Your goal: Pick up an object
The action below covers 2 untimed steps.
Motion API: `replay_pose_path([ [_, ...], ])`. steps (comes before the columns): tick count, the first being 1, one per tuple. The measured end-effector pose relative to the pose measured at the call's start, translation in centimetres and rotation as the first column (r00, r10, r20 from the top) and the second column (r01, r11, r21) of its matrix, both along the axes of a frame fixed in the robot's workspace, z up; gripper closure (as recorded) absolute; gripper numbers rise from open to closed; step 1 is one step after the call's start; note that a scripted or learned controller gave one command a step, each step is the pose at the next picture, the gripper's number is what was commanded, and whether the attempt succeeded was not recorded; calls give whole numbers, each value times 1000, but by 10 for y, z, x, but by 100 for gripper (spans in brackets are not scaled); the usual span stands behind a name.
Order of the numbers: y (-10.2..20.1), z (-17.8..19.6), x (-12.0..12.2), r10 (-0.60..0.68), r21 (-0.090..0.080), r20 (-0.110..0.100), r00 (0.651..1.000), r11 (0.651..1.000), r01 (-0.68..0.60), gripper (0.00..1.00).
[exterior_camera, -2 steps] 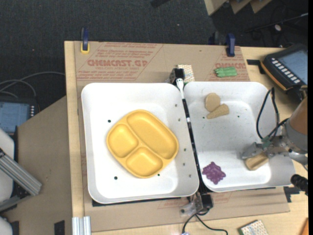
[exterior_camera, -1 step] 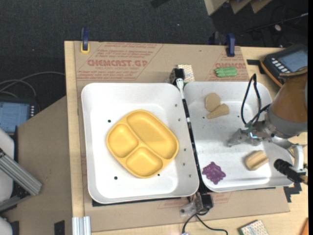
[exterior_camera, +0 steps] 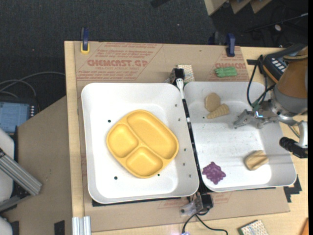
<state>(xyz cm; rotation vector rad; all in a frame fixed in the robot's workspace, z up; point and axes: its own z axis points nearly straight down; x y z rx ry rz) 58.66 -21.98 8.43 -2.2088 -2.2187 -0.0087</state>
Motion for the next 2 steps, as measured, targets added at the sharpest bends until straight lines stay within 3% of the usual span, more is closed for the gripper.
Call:
replay_pose_path([
  [1, 25, 1, 72, 2, -14, 13, 1000, 1000, -2, 0],
  [2, 37, 1, 81, -2, -14, 8, 1000, 1000, 3, 0],
])
